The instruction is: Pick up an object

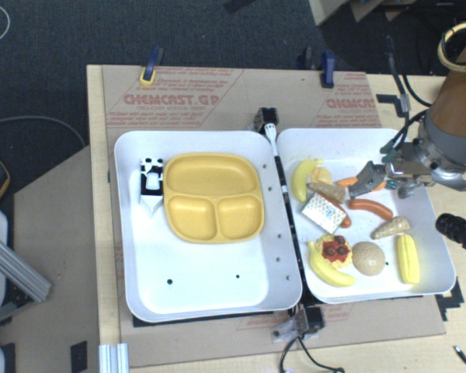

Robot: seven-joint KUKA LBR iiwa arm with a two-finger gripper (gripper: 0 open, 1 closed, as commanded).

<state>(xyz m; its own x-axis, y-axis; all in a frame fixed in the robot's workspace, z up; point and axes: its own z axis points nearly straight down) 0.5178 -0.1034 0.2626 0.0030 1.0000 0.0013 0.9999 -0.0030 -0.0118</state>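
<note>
The right bin [439, 274] holds several toy foods. Among them are an orange carrot [349, 182], a red sausage [370, 207], a patterned white packet [324, 212], a brown roll [391, 227] and a round beige ball [367, 258]. My gripper [387, 185] hangs over the bin's upper right part, just above the sausage. It is open, with one finger [366, 180] by the carrot's end and the other nearer the bin's right wall. Nothing sits between them.
A yellow piece [301, 179] and a brown stick [327, 190] lie left of the gripper. A banana [330, 270] with red berries [335, 247] and a yellow corn-like piece [407, 257] lie near the front. In the left bin [217, 290] are a yellow divided plate [213, 196] and a small black-and-white object [151, 179].
</note>
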